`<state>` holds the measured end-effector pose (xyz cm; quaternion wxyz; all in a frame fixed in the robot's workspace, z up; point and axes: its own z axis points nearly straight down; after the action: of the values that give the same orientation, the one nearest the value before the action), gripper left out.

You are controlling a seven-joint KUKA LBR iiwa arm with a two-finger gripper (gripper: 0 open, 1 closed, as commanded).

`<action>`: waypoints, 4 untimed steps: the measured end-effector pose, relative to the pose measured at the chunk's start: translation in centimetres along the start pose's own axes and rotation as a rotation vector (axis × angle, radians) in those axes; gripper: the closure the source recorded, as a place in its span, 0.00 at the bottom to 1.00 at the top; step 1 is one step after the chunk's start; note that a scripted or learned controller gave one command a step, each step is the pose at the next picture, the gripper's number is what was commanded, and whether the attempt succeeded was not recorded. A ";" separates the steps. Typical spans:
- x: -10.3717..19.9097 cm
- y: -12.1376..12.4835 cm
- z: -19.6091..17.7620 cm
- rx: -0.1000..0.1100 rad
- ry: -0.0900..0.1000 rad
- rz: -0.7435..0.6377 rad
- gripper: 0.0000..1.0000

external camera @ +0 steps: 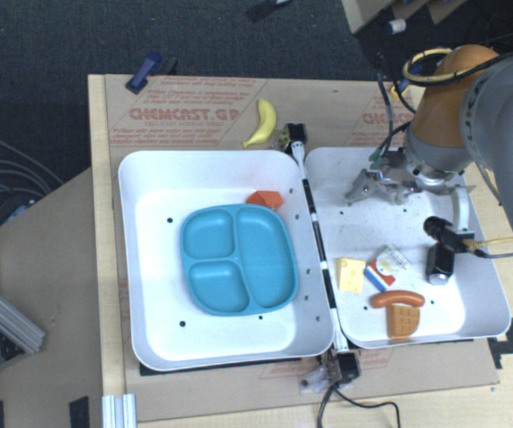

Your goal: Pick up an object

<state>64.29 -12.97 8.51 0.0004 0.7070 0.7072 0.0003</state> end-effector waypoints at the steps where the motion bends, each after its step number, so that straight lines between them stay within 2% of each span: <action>1: 2.5 2.4 0.0 -0.001 0.000 -0.001 0.00; 4: 3.8 2.2 0.0 0.003 0.000 0.000 0.00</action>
<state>66.51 -9.18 8.49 -0.0007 0.7071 0.7071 -0.0007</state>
